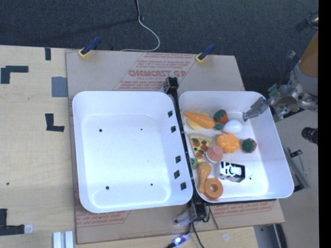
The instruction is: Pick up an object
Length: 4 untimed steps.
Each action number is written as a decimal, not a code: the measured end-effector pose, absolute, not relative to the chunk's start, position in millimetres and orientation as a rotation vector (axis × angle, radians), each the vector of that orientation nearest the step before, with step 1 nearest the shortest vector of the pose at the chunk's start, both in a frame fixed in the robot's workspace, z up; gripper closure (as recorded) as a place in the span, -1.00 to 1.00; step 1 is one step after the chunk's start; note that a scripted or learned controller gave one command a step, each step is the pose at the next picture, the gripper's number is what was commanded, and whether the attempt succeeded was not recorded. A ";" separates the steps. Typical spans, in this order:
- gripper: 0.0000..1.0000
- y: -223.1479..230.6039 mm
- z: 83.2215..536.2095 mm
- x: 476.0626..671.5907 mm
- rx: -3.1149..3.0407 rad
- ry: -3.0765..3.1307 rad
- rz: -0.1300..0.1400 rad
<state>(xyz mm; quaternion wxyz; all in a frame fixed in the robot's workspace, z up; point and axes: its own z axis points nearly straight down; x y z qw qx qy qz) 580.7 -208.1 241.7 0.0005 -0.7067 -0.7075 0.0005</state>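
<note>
At the right of the frame you see the gripper [257, 109] over the right bin's [276, 154] upper right rim. Toy food fills that bin: carrot [199, 120], egg [232, 126], donut [213, 188]. You cannot tell how the jaws stand.

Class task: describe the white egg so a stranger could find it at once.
Look in the right bin, the one holding the toy food. Near its far edge, beside the hand, lies the white egg. It is the only plain white, smooth oval among coloured pieces.
</note>
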 end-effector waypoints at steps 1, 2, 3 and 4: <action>-1.00 -214.8 185.8 487.9 -2.219 -2.208 0.010; -1.00 -142.1 84.6 582.6 -2.210 -2.229 -0.004; 1.00 -146.5 99.8 580.9 -2.217 -2.224 -0.003; 1.00 -74.9 190.8 673.8 -2.216 -2.241 -0.017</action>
